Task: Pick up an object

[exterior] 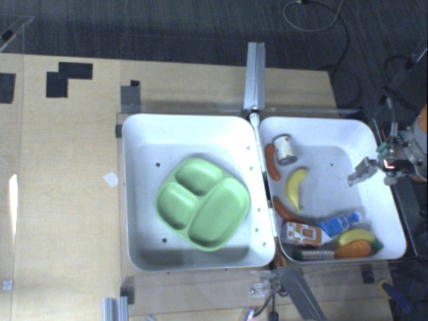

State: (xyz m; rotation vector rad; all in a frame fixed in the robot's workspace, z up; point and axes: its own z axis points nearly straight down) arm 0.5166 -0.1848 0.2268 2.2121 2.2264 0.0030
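The gripper (364,170) hangs at the right bin's (334,129) three o'clock rim; whether it is spread or pressed together I cannot tell. Within that bin, a curved yellow banana (295,188) lies near the centre, a small can (284,149) at eleven o'clock, and a blue bottle (339,224) at five o'clock.

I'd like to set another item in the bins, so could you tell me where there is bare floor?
Right bin: bare between the can, the banana and the gripper; crowded along its near wall. Left bin: bare strips around the green tray.
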